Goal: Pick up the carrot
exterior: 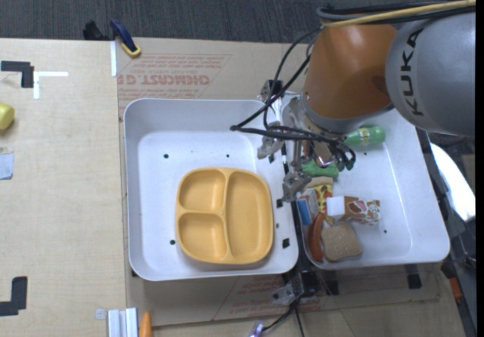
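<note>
From the overhead camera you see the arm (378, 63) covering much of the right bin (412, 199); its hand (299, 177) hangs at that bin's left edge, tangled in cables, and you cannot tell its state. The carrot is hard to pick out among the crowded items there. A yellow tray (225, 216) sits in the left bin (151, 177).

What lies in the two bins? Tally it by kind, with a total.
Yellow divided plate: 1
Green bottle: 1
Bread slice: 1
Red sausage: 1
Brown-and-white packet: 1
Small mixed pieces, hard to tell apart: about 3
Total: about 8
</note>
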Tool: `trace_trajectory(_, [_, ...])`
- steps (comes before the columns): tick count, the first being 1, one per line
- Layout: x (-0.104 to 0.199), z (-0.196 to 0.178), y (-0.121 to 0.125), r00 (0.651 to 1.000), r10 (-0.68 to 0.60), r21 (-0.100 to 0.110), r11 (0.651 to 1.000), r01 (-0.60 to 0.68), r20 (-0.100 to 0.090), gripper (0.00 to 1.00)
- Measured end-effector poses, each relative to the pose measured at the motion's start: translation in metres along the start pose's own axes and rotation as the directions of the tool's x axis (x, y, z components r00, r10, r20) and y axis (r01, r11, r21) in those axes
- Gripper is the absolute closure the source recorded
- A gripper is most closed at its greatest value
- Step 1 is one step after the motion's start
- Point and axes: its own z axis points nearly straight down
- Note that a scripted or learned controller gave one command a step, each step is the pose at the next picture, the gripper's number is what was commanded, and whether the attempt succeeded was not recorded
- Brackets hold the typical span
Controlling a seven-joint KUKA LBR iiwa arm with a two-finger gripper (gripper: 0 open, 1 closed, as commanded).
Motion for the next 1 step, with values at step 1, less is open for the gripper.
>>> trace_trajectory(1, [0.0393,0.0927,0.0964,0.999,0.036,-0.002,0.999,-0.036,0.007,0.00])
